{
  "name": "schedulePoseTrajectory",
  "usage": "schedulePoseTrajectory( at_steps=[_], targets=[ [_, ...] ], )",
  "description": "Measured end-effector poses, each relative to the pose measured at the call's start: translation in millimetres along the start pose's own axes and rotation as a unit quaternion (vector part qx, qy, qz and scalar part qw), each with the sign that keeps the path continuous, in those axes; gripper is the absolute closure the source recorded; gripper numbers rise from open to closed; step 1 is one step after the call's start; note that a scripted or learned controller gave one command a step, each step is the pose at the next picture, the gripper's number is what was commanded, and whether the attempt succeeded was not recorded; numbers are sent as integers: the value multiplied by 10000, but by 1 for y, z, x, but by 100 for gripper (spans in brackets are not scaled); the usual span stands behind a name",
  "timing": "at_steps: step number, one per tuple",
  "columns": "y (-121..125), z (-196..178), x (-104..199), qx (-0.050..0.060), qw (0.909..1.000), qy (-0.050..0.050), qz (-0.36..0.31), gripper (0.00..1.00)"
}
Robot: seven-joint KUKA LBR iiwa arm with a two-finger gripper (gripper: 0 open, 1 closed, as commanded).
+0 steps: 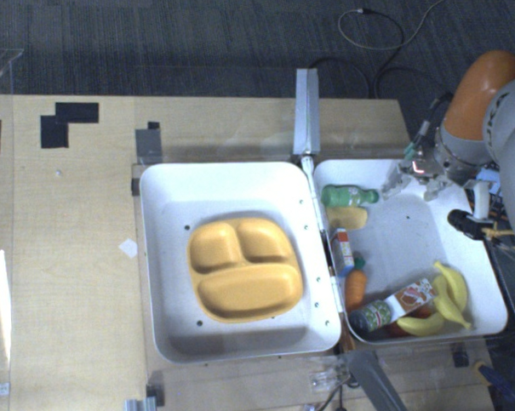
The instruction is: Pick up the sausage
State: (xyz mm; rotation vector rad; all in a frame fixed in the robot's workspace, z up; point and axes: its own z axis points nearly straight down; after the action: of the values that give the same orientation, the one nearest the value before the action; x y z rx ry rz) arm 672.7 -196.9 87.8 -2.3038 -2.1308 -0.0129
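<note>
Sausage (411, 299), red-labelled pack, lies tilted beside bananas (449, 303); end effector (414, 172) grip state unclear.

This looks like a robot lab: a pale wooden bench (73, 276) holds two shallow white plastic bins (157, 247), with thin black cables (377, 25) on dark grey carpet (190, 33).

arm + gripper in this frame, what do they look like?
Grey arm with a rounded orange band above the wrist. Dark cables run along the wrist section. The gripper is small, pale metallic, with a tiny reddish spot; black fittings sit below it on the arm.
</note>
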Motion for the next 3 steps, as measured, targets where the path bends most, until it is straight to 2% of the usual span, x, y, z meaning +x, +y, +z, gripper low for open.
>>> schedulePoseTrajectory(
  at_steps=[1, 2, 3],
  targets=[
    [-9, 0, 34, 15, 9683, -94, 2498, 0],
    [-31, 1, 28, -27, 9713, -42, 2380, 0],
    [-17, 1, 57, -4, 9108, -44, 4129, 0]
  ],
)
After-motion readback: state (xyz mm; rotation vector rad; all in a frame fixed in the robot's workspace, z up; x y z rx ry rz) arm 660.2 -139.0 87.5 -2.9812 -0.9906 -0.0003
